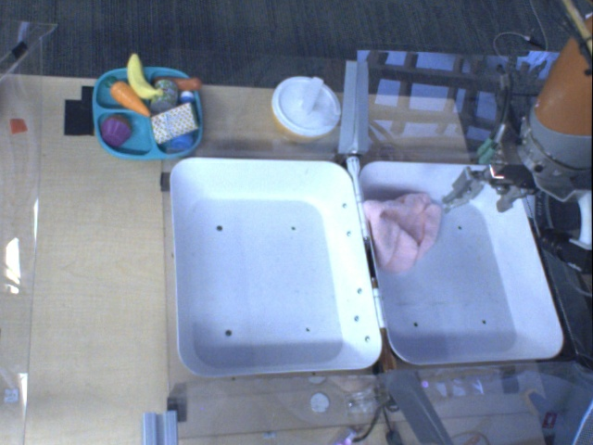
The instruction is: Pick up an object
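A crumpled pink cloth (403, 231) lies in the right white bin (500, 327), against its left wall near the far corner. My gripper (478, 197) hangs over the far right part of that bin, below the orange-banded wrist (565, 100). It is open: the left finger (456, 194) slants down to the cloth's upper right edge, and the right finger (505, 201) stands well apart over bare bin floor. Nothing is held between them.
The left white bin (269, 267) sits beside the right one, split by a shared rim. A blue tray (139, 146) of toy food and a white and yellow lidded bowl (306, 107) stand on the bench behind. A metal frame (426, 91) rises behind the right bin.
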You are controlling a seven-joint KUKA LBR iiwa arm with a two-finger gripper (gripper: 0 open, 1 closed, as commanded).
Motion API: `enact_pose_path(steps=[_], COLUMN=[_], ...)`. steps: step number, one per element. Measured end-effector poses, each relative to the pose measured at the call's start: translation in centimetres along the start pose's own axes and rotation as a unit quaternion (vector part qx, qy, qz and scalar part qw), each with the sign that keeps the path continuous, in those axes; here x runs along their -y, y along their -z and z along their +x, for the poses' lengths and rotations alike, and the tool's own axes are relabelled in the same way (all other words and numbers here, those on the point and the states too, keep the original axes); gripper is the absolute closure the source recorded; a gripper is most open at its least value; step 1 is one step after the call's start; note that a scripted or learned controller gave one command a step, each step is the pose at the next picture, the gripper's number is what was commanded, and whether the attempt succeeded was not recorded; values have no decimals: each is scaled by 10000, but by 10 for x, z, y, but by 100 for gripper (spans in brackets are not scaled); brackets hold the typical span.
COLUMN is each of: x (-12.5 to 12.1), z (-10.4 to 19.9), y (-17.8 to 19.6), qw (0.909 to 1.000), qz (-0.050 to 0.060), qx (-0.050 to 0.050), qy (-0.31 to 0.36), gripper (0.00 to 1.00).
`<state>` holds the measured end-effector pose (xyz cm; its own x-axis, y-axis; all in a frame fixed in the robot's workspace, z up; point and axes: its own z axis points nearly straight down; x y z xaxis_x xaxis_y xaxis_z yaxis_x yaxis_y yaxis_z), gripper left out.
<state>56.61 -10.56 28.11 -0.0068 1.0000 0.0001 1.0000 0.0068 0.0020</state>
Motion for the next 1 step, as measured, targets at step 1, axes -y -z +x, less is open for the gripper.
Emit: enact_pose_path(steps=[1], x=[-40], z=[23], y=[-170], qw=[9991], qz=[6], qx=[0], qy=[419], gripper=[0])
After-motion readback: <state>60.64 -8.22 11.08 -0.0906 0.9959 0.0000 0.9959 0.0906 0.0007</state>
